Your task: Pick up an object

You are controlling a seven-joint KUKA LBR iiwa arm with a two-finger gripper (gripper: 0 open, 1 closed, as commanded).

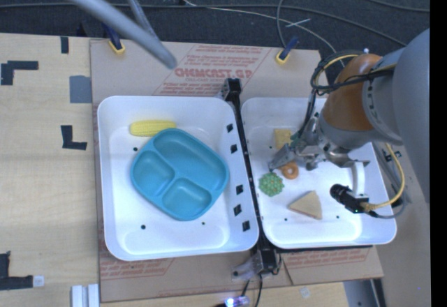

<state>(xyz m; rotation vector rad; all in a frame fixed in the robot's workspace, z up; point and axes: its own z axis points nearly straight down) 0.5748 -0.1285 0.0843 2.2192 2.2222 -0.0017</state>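
Tool (288, 160): low in the right bin (370, 229), at its middle-left, reaching in from the arm (363, 107) on the right. Whether it is released or clenched cannot be told; nothing is seen gripped in it.

Orange round piece (290, 172): touching or just under the tool tip, lying on the bin floor. Judged the likeliest target, not yet lifted.

Yellow block (281, 138): just above the tool, on the bin floor.

Green broccoli-like piece (271, 184): just beside the orange piece, to its lower left.

Tan wedge (306, 205): near the bin's front, apart from the tool.

Left bin (112, 229): holds a blue divided plate (179, 173) and a yellow corn-like piece (152, 128) at the plate's far edge.

Status: approach made, descent apparently complete; grasp unconfirmed, lift outstanding.
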